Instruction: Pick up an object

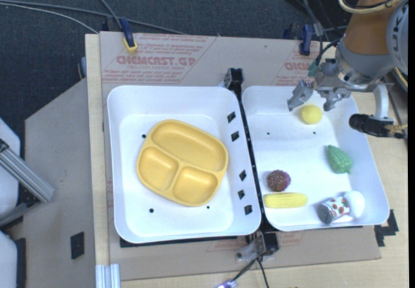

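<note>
From my remote seat I logged the arm (pixel 373 17) coming in at the upper right of the frame, its orange band above the grey wrist. The gripper (pixel 314 100) hung over the upper part of the right bin (pixel 272 108), its two fingers (pixel 299 96) spread apart, one on each side of a small yellow ball (pixel 312 114). The ball sat on the bin floor just below and between the fingertips; I could not see it lifted or pinched, so I noted the claw as open and gripping nothing.

Other things in the right bin: a green leafy toy (pixel 339 159) at the right side, a dark reddish round piece (pixel 279 180) near the bin's lower left, a yellow corn cob (pixel 285 200) lying flat just below it, and a white-and-patterned can (pixel 340 207) on its side in the lower right corner.

The left bin (pixel 123 150) held a yellow divided tray (pixel 182 161), three compartments, turned at a slant near the middle. Both bins rested side by side on a cardboard sheet (pixel 168 53) with red print, held at the top edge by a yellow-handled clamp (pixel 128 36).
</note>
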